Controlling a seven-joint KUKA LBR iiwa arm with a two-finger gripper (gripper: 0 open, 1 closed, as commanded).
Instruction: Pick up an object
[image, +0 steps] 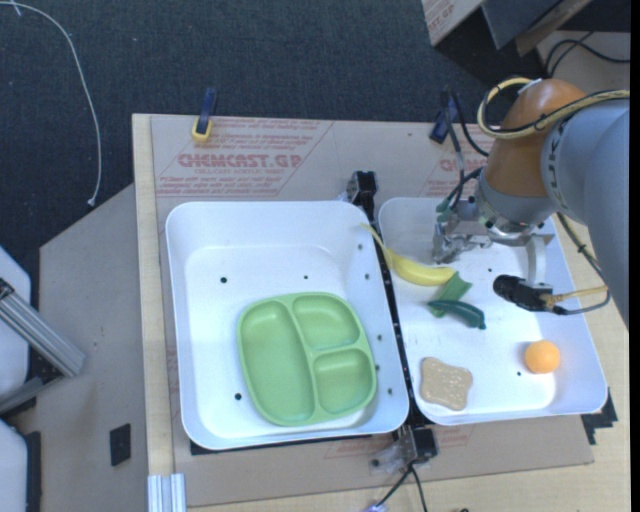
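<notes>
The end effector (452, 243), finger state untellable, hovers just above the banana (420, 268): light, soft, smooth; grip mid-body.

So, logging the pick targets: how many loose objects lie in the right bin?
4: yellow banana at its left wall, green piece beside it, tan slice near front, orange ball right. Arm may hide more.

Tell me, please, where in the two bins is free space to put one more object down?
The left bin has bare floor behind and left of the green tray. In the right bin, a patch lies between the tan piece and orange ball. Its far end is crowded: banana, green object, gripper.
</notes>
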